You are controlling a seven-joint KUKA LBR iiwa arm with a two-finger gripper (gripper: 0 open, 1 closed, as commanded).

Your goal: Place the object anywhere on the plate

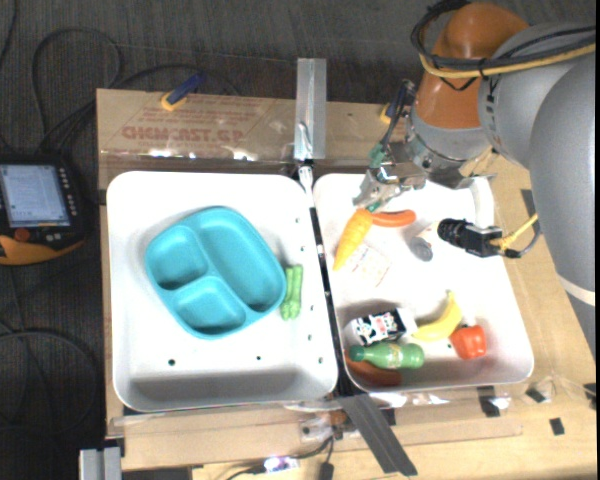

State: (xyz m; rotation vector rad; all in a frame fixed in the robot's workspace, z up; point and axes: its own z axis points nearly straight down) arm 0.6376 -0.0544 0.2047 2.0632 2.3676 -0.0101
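Dark carpet all round, cables trailing across it, with a wooden bench point(540, 298) at frame centre bearing two white bins side by side.

Nearest, along the lower edge of the right bin point(500, 298): green bottle point(388, 356) lying flat, a brown item point(372, 373) under it, a small black-and-white carton point(377, 325) just above, a yellow banana point(440, 320) to the right, and an orange-red pepper point(468, 341) touching the banana's lower end.

Left bin point(140, 358): turquoise divided plate point(215, 270) tilted in the middle, with a green pea pod point(292, 292) resting just beside the plate's right rim, against the bin wall.

Further up in the right bin: orange carrot point(352, 236) slanted near the dividing wall, a red sausage point(392, 218) just above it, both off the plate. Gripper point(383, 187) poised right over the carrot's upper end and the sausage; fingers' state cannot be told, nothing visibly clamped. Small black camera point(462, 234) on the wrist, right of centre.

Farthest: grey arm point(550, 108) with orange band at upper right, cardboard sheet point(200, 123) behind the bins, teach pendant point(28, 206) at far left.
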